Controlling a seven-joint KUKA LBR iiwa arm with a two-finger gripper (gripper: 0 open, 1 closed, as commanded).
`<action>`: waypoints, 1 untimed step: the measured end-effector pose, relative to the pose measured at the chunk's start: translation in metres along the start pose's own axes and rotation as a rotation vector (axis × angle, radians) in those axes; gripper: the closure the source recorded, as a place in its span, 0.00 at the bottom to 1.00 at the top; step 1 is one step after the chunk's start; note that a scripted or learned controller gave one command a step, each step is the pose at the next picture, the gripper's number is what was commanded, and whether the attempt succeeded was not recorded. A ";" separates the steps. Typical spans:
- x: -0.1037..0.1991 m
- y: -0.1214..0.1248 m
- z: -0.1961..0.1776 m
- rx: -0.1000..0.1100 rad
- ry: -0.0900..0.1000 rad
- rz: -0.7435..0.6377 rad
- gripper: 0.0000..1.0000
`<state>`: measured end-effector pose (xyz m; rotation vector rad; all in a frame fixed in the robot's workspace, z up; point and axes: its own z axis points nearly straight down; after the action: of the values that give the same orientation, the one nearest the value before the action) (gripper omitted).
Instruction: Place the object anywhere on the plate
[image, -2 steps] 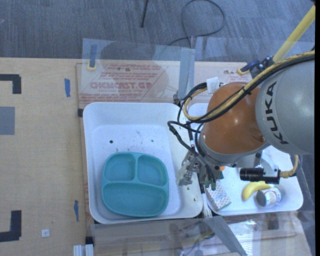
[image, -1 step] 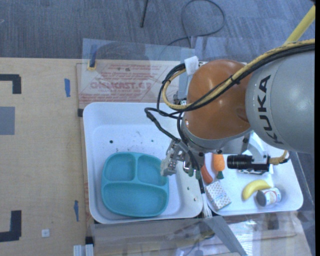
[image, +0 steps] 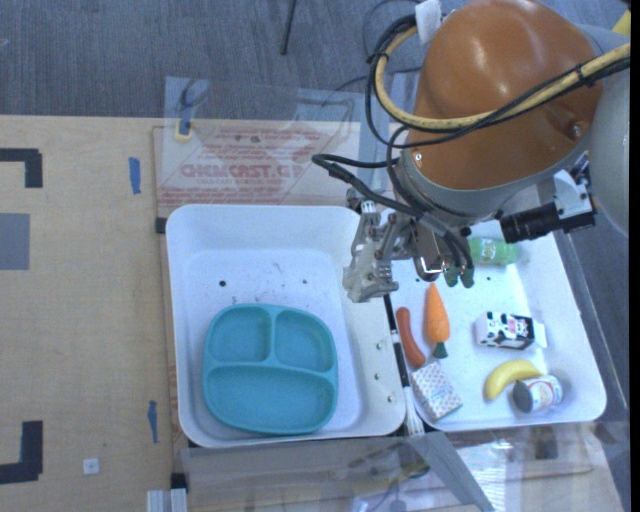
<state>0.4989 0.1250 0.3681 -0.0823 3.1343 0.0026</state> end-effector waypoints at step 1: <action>0.000 0.007 0.021 0.001 0.003 0.160 1.00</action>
<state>0.4987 0.1324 0.3470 0.1687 3.1337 0.0024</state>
